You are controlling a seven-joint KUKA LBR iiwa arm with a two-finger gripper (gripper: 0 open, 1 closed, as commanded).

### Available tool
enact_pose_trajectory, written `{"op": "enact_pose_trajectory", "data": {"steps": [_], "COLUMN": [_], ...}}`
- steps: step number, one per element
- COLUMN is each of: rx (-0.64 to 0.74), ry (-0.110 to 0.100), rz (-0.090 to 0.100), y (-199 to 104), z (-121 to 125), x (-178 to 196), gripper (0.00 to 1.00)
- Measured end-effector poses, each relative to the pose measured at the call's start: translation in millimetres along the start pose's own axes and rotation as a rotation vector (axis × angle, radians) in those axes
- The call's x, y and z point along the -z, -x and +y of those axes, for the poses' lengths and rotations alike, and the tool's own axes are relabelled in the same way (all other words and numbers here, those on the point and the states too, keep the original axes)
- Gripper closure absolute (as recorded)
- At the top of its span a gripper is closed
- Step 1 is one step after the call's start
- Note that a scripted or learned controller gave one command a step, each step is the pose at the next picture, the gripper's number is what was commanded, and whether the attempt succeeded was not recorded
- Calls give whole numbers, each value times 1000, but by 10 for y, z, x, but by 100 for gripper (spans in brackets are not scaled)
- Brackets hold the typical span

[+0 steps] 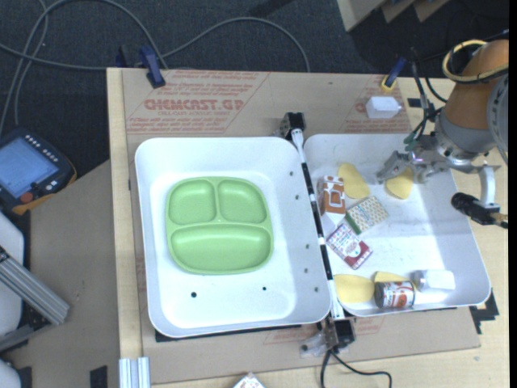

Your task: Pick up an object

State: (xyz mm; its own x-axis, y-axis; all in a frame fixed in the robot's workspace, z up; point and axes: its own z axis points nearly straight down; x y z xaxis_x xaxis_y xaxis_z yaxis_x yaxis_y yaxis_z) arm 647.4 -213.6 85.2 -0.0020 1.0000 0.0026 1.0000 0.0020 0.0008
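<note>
My gripper (406,174) hangs over the far part of the right bin (452,241), fingers spread open. A small yellow lump (400,187) lies just below the fingertips, on the bin floor, and nothing is held between them. Further left in that bin lie another yellow piece (352,180), an orange-brown packet (332,194), a green patterned box (366,213) and a red packet (349,244). Along the bin's near edge are a yellow piece (351,288), a red can (396,295) and a white tube (437,280).
The left bin (153,168) holds a green divided plate (218,225). A small white box (383,106) and blue clamps (152,65) sit on the bench behind the bins. A black divider rail (313,217) runs between the bins. A pendant (28,168) lies far left.
</note>
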Motion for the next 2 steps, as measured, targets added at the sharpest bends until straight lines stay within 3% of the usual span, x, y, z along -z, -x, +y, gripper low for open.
{"op": "enact_pose_trajectory", "data": {"steps": [1,2], "rx": [0,0], "ry": [3,2], "rz": [-3,-3], "y": [8,8], "z": [6,5], "x": [107,105], "gripper": [100,0]}}
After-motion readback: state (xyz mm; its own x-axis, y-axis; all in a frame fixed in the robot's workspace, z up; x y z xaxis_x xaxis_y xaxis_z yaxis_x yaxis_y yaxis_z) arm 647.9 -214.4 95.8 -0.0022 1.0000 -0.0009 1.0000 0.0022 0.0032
